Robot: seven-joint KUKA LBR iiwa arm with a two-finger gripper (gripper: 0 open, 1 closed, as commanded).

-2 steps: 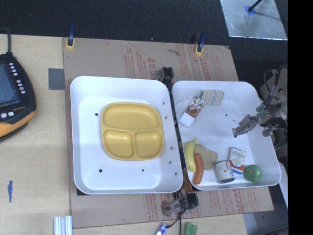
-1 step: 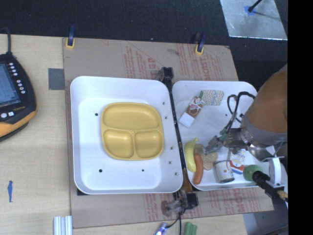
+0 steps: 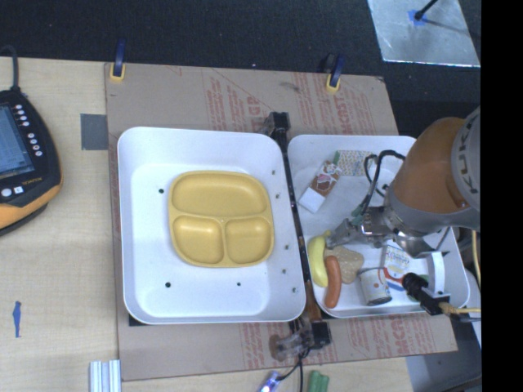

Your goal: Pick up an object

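On the pale wooden bench (image 3: 65,284), brown cardboard (image 3: 245,96) underlies two white bins; far beyond is dark floor. A yellow three-compartment plastic tray (image 3: 221,217) sits in the left bin (image 3: 139,219). Over the right bin (image 3: 306,158), the gripper (image 3: 359,229) hangs above a red sausage (image 3: 333,280) and yellow banana (image 3: 317,260); its state I cannot tell.

Hot dog (image 3: 332,282), banana (image 3: 317,261), can (image 3: 375,287): R bin (image 3: 347,307) front.

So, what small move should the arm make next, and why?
Probably a short descent toward the hot dog and banana. The gripper hovers in the right bin just above them, with nothing visibly between its fingers, so lowering onto the nearest item seems sensible.
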